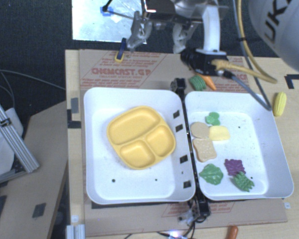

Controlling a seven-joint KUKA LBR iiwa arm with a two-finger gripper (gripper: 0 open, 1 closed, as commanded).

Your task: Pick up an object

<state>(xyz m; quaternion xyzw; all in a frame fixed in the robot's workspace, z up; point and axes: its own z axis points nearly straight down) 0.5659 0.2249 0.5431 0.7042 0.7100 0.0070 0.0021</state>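
**A:** Picked a target out of the right bin [269,148] yet?

**B:** Went for the bread slice [205,149]. Lay flat near that bin's left wall, touching a second slice [199,130] just above and close to a yellow block [219,133]. Had green leafy bits [211,174] and a purple bunch [234,166] nearby too, so pretty crowded.

**A:** Any guess on handling?

**B:** Looked like hollow toy plastic, so probably very light, stiff and a bit slick. Nothing fragile, judging by the look. Seemed thin and low against the floor though, so likely to skid or flip if pinched off-centre. Would have grabbed across the narrow width, edge to edge, on the lower half away from the other slice.

**A:** And the gripper [157,46]?

**B:** Hung up high over the brown cardboard [119,71] behind both bins, well apart from the bread. Fingers [137,34] spread wide, nothing between them, touching nothing as far as could be told. Needed a long move forward and down before any squeeze.

**A:** Left bin [97,183] a better bet?

**B:** Held just the yellow divided tray [141,137]. Too broad for those fingers except at the rim, probably
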